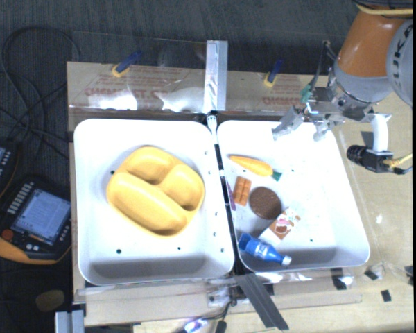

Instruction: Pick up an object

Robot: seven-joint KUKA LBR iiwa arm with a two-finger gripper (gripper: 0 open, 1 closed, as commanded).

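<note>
The right bin [333,193] holds several small objects: a yellow banana-like piece [249,164], an orange-brown block [242,191], a brown disc [265,202], a small red-and-white carton [285,225] and a blue bottle [262,249]. A large yellow bread-like lump [154,189] takes up much of the left bin [90,241]. My gripper [306,126] hangs over the far edge of the right bin, up and to the right of the banana-like piece. It is open, its fingers [288,126] spread wide with nothing between them.
The arm's orange band [366,44] rises at the top right. A black fitting [366,157] sticks out beside the right bin's rim. Handheld controllers [28,217] lie left of the bench. Clear plastic sheeting [152,92] lies behind the bins.
</note>
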